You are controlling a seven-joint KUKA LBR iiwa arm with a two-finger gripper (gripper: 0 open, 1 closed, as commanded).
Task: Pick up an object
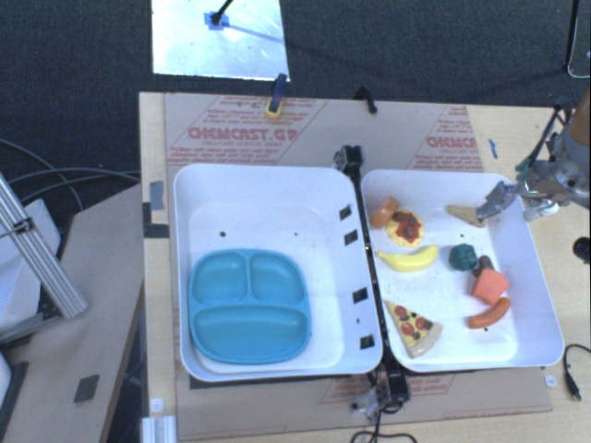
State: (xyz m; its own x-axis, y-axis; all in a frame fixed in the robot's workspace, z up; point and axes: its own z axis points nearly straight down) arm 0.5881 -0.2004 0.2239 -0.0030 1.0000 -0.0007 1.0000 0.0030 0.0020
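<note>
Hovering at the right bin's [545, 275] far corner, the gripper [506, 201] stood with fingers apart and empty, just beside a tan wedge-shaped toy [464, 214]; a clean grasp wanted a square descent straddling it, clear of the wall.

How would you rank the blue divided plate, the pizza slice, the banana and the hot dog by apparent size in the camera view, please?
1. blue divided plate, by far the largest
2. pizza slice
3. banana, close to the pizza slice, so that order is unsure
4. hot dog, smallest
</note>
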